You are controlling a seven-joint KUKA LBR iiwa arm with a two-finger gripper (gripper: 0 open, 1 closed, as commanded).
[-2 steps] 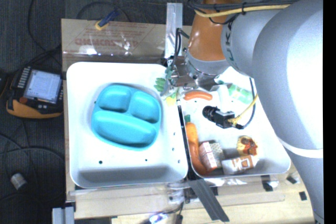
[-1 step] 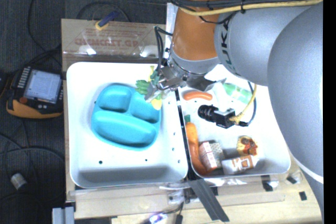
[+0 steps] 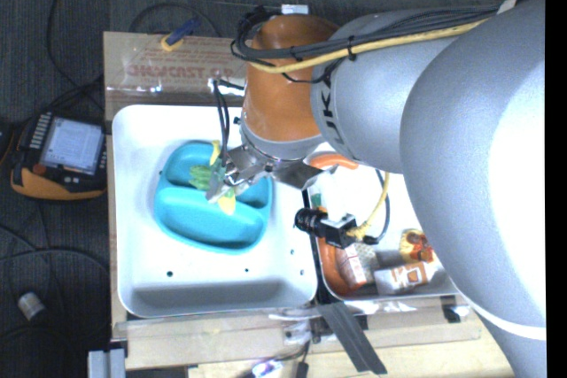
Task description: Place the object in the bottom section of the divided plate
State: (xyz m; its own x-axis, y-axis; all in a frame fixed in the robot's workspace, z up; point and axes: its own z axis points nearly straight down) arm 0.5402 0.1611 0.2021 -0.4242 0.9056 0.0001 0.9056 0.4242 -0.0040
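Note:
A blue divided plate lies in the left white bin. My gripper hangs over the plate's right-hand middle, near its divider. A small yellow-and-green object sits at the fingertips, over the plate. The fingers seem to be around it, but the wrist hides much of them. The grey arm with its orange band covers the bin's back right corner.
The right bin holds several packaged items, among them an orange piece, a brown packet and a white carton. A black cable clip with a yellow cable hangs between the bins. A handheld device lies on the floor to the left.

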